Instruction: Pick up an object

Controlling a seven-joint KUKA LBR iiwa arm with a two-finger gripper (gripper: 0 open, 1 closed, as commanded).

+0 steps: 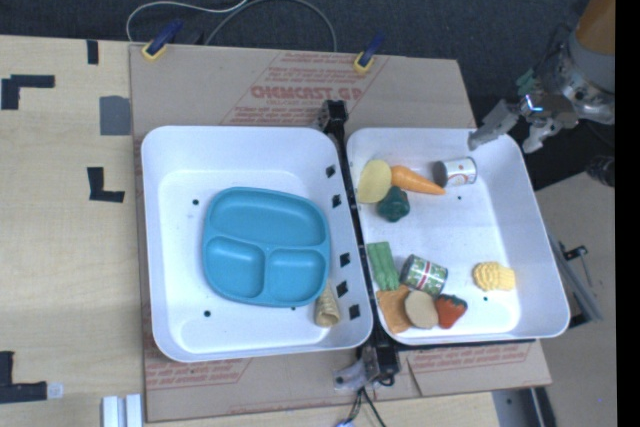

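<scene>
The right bin holds several toy foods. A yellow piece, an orange carrot and a small silver can lie along its far side, with a dark green piece just below them. Nearer the front are a green strip, a green can, a yellow corn cob, an orange slice, a tan round piece and a red strawberry. My gripper hovers over the bin's far right corner, open, with nothing between its fingers.
The left bin holds a blue divided plate and a small tan object at its front right corner. A black clip joins the bins at the back. A cable runs along the dark floor behind the bench.
</scene>
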